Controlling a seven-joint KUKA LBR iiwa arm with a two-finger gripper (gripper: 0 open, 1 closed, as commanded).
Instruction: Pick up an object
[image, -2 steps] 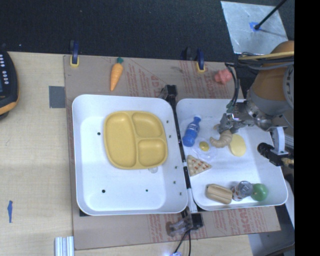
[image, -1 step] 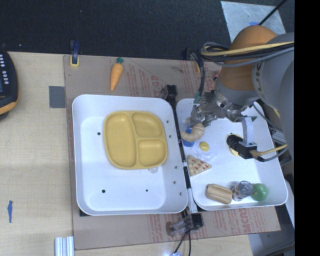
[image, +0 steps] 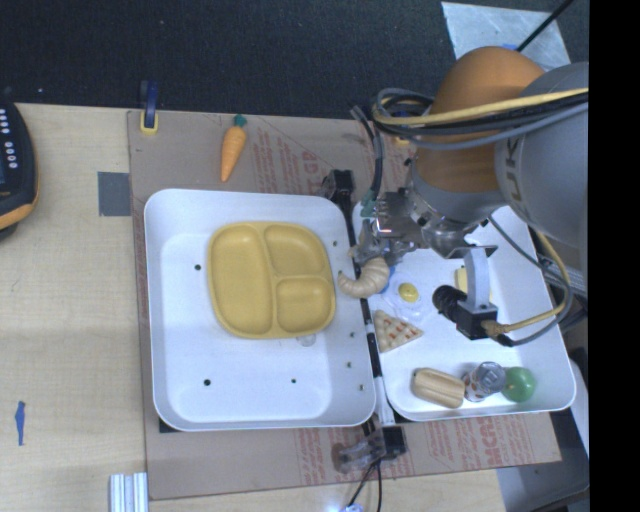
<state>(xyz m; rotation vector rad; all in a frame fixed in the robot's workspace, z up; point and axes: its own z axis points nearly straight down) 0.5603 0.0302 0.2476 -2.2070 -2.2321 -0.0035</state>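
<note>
The gripper (image: 378, 252) hangs over the seam between the two white bins, at the left edge of the right bin (image: 545, 330). A croissant (image: 364, 280) sits directly under its fingers, curling out below them and reaching across the divider toward the left bin (image: 180, 320). The fingers appear to close on the croissant's upper end, though the wrist hardware hides the exact contact.

Just right of the croissant lies a small yellow piece (image: 408, 293), and below it a triangular pizza slice (image: 396, 330). Along the right bin's lower edge sit a bread roll (image: 438, 387), a small silvery object (image: 488, 378) and a green ball (image: 519, 383).

The left bin holds a yellow divided plate (image: 270, 278). A toy carrot (image: 232, 148) lies on the cardboard above that bin.
</note>
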